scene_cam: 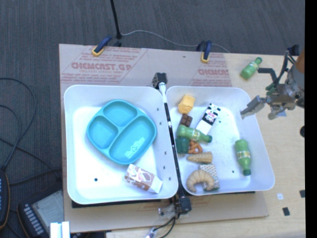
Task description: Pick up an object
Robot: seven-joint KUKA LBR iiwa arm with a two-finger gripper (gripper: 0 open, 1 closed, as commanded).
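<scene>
My gripper hangs over the right rim of the right bin, open, with nothing between its fingers. Below it in that bin lies a green bottle. To its left stands a cow-patterned milk carton. Further left are a yellow corn piece, a brown chocolate square, a second green bottle, a pretzel, a cone, a croissant and a waffle piece.
The left bin holds a blue divided plate and a brown milk carton. A third green bottle lies on the bench behind the right bin. Two clamps hold the board's far edge.
</scene>
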